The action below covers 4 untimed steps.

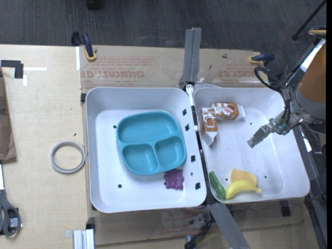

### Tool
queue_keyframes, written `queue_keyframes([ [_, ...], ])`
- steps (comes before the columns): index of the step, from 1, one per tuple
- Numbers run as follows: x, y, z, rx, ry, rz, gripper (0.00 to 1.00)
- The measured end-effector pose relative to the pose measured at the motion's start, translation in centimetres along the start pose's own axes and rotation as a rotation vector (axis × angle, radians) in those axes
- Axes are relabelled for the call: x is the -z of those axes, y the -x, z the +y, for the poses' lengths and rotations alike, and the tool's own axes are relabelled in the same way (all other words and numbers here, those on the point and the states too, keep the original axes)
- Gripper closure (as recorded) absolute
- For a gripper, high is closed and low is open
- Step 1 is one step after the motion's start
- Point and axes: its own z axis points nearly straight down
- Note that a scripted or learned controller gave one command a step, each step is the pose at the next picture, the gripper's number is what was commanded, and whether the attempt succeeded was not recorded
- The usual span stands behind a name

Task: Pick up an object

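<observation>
My gripper [258, 138] hangs over the right part of the right bin [290, 191], pointing down and to the left, with nothing seen in it. An orange and white carton [220, 115] lies crumpled at the back left of this bin, well to the gripper's left. At the front of the bin lie a yellow banana [243, 190], a yellow piece [244, 176] just behind it, and a green vegetable [217, 184] at its left. In the left bin [98, 139] sits a blue divided plate [151, 142], with purple grapes [175, 179] at its front edge.
A grey bar [192, 56] stands behind the seam between the bins. On the wooden bench at the left lie a tape ring [68, 156] and scissors [8, 218]. Clamps [88, 48] hold the cardboard at the back. Cables run along the arm at the right.
</observation>
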Motion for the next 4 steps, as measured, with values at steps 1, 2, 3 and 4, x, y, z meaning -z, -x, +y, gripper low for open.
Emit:
queue_keyframes([
  [1,-9.0,-4.4,-2.0,-0.186,-0.002,0.002,0.0],
  [2,-2.8,-3.1,4.3,0.122,0.0,0.0,0.0],
  [3,-11.5,-1.1,6.9,0.149,-0.001,0.001,0.0],
  [4,-12.4,-2.1,2.1,-0.005,-0.001,0.002,0.0],
])
